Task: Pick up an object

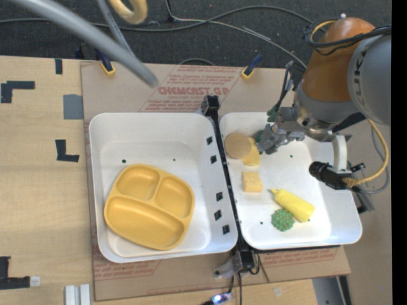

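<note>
Arm: grey KUKA arm (343, 75), smooth rounded casing with an orange band, letters "KU" partly readable on its side; reaches in from the right over the right bin.
End effector: dark metal end effector (270, 138) low in the upper part of the right bin, just beside the yellow wedge and the tan disc; whether it is released or clenched cannot be told from this angle.
Right bin: shallow white plastic bin (331, 230), smooth, with rounded corners.
Objects in it: a flat round tan disc (238, 146) near the divider; a pale yellow wedge (252, 157) touching the disc's lower right; a pale yellow block (253, 182) apart below them; a glossy yellow squeeze-bottle shape (294, 204) lying tilted; a bumpy green ball (282, 220) touching the bottle's lower side.
Left bin: matching white bin (105, 132) holding a glossy yellow three-compartment plate (149, 206).
Bench: light wood-grain bench (38, 189) with a brown cardboard sheet (191, 88) under the bins.
Writing: red print on the cardboard, partly readable as "CHEMCAST".
</note>
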Controlling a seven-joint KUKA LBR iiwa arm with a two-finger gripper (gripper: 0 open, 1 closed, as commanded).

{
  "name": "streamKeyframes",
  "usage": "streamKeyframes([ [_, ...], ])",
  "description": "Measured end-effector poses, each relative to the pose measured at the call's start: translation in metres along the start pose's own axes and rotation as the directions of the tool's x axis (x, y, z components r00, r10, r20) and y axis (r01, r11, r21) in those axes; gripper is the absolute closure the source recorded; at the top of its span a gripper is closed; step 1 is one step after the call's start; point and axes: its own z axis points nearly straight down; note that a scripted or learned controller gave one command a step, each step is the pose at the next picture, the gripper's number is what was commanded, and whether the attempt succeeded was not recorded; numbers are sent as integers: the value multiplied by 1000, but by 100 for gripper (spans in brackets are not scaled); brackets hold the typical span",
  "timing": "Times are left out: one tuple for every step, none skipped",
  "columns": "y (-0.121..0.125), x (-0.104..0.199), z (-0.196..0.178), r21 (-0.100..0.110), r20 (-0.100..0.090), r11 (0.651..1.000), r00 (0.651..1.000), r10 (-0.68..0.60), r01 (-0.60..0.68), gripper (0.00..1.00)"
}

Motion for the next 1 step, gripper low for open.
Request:
streamKeyframes([
  [2, 54, -6, -1, 0, 1000, 1000, -1, 1, 100],
])
